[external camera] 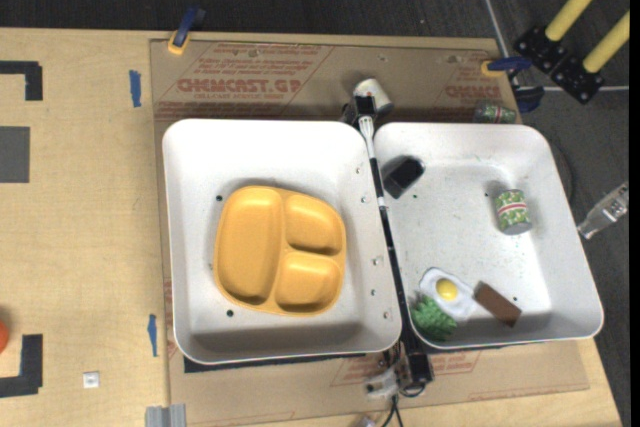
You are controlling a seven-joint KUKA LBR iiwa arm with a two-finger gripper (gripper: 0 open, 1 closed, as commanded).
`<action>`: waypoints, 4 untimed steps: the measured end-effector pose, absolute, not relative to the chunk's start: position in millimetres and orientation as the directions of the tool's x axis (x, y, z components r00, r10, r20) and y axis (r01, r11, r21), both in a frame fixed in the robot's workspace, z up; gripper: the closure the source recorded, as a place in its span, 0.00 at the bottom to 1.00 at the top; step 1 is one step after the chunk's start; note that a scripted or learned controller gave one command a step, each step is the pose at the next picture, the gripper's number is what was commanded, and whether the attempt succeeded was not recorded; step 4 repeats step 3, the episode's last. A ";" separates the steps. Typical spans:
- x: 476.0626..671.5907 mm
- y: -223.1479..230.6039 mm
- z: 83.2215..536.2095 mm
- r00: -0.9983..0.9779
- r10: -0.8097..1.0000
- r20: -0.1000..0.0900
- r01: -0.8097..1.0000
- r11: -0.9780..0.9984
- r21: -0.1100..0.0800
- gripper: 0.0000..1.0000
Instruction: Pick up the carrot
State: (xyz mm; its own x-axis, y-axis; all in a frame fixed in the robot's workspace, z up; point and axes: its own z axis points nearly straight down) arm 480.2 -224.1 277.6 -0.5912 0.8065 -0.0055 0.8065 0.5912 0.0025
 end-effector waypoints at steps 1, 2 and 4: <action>479.9 -107.4 235.3 -0.688 0.725 -0.001 0.725 0.688 0.001 1.00; 479.6 -44.1 184.6 -0.624 0.781 0.000 0.781 0.624 0.001 1.00; 479.3 -126.7 126.1 -0.609 0.793 0.000 0.793 0.609 0.000 1.00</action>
